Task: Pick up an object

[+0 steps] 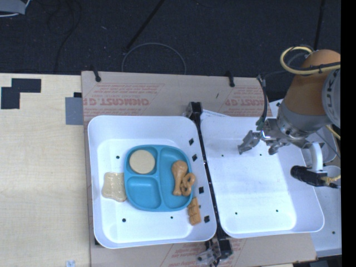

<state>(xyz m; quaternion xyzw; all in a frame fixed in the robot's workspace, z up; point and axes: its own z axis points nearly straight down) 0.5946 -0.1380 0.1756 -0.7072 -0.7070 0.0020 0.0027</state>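
My gripper (260, 145) hovers over the back part of the right bin (261, 227), its fingers spread open with nothing between them. All the objects lie in the left bin (105, 132). A blue divided plate (146, 196) there carries a round tan disc (142, 161) and a brown twisted pretzel-like piece (182, 178). A pale beige slab (114, 186) lies against the plate's left edge. A small orange-brown chunk (193, 211) rests on the bin floor by the plate's lower right corner.
A black divider (203, 166) runs between the two bins. Both bins stand on a cardboard sheet (144, 96) on the wooden bench (39, 171). The arm's orange band (311, 88) rises at the right.
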